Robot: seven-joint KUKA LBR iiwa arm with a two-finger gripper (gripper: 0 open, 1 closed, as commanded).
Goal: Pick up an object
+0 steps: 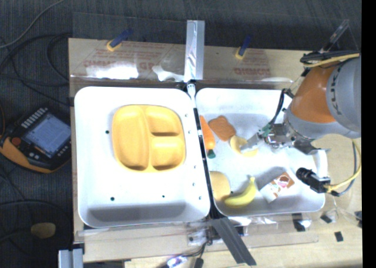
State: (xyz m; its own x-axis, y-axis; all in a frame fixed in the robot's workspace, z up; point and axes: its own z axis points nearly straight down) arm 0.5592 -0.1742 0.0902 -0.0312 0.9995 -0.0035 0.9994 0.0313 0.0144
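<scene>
Over the right bin (258,97), the end effector (254,141) hangs near a pale yellow piece (245,146); its grip state I cannot tell. Centre squarely before descending.

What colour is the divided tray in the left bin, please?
Yellow; the divided tray shows clearly in the camera view.

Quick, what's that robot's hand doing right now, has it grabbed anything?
Hand: it is low in the right bin, next to a pale yellow piece; whether it is open, closed or holding anything cannot be told.
</scene>
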